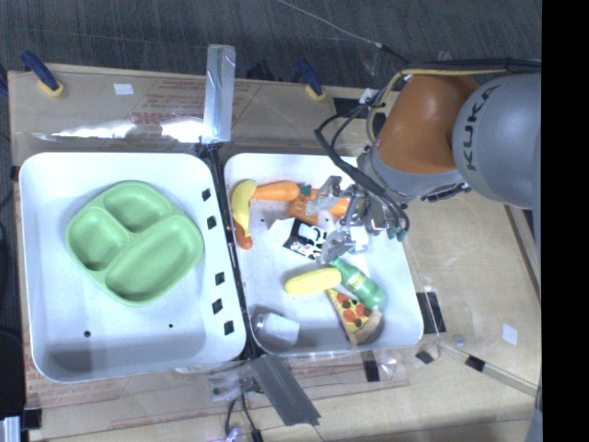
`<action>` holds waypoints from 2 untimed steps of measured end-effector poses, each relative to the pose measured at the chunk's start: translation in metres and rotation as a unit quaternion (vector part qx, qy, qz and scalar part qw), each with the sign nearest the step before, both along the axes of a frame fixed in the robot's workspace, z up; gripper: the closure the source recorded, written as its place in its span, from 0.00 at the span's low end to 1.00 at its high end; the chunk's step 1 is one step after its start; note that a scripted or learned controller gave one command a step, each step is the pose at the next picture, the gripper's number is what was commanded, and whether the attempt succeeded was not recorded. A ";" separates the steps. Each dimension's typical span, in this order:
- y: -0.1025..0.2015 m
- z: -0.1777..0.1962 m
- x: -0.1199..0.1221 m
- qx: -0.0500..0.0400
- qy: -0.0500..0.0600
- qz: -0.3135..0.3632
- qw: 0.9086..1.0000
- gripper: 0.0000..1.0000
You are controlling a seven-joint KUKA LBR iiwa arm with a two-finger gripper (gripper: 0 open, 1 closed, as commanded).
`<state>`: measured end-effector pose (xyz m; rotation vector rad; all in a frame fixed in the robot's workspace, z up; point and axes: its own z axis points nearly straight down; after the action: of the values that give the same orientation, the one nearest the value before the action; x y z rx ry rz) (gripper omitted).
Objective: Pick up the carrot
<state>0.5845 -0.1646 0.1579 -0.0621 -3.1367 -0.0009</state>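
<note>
One gripper [348, 233] hovers in the right bin [401, 274]; whether its fingers are wide or narrow I cannot tell. The carrot [276, 191] lies near its left, beside the banana [241, 203]. Best approach: descend centred across the carrot, avoiding the banana.

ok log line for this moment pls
gripper over right bin | carrot in bin, not held | banana beside carrot

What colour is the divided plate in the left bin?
The divided plastic plate is light green, seen in the camera view.
</note>
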 end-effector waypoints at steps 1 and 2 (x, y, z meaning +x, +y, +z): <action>-0.037 -0.043 0.044 -0.003 -0.014 0.020 1.000 0.00; -0.027 -0.051 0.070 -0.006 0.006 -0.154 0.988 0.00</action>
<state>0.6549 -0.1912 0.1071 -0.5410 -3.0789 0.0167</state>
